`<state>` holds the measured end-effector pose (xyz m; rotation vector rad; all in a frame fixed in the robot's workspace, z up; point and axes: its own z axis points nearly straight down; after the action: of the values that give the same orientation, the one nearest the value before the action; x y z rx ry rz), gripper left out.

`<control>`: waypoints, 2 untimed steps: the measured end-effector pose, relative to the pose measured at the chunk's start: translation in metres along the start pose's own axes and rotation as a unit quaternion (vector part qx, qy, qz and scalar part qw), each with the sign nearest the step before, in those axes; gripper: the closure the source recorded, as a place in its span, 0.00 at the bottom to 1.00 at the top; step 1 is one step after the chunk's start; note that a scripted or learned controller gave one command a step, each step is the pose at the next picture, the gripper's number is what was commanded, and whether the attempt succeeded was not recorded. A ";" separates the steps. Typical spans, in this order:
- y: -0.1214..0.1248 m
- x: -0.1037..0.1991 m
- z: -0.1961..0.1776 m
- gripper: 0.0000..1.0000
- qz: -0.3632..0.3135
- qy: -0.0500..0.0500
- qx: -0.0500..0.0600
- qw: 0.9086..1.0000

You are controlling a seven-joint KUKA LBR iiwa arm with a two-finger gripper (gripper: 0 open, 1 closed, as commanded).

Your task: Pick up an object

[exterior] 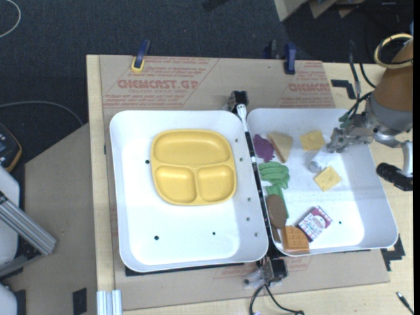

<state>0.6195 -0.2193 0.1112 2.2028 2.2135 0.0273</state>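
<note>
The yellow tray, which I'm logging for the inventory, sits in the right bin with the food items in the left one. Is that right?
No, the bins are swapped. The camera view shows the yellow tray in the left bin, and the food items lie in the right bin.

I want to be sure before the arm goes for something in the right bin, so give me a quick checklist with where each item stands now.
1. Two-finger gripper over the right white bin: ok.
2. Gripper holding nothing yet: cannot tell.
3. Nearest target, yellow cheese-like square, lies apart from its neighbours: ok.
4. Second yellow square lies free on bare floor: ok.
5. Items along the bin's left wall, purple piece and green leafy piece, uncrowded: not ok.
6. Yellow three-compartment plate away from the arm's path: ok.
</note>
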 end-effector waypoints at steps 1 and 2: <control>0.007 -0.002 -0.065 1.00 0.002 -0.002 0.008 1.000; 0.010 -0.003 -0.118 1.00 0.002 -0.001 0.009 1.000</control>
<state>0.6261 -0.2224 0.2294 2.2147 2.2162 0.0052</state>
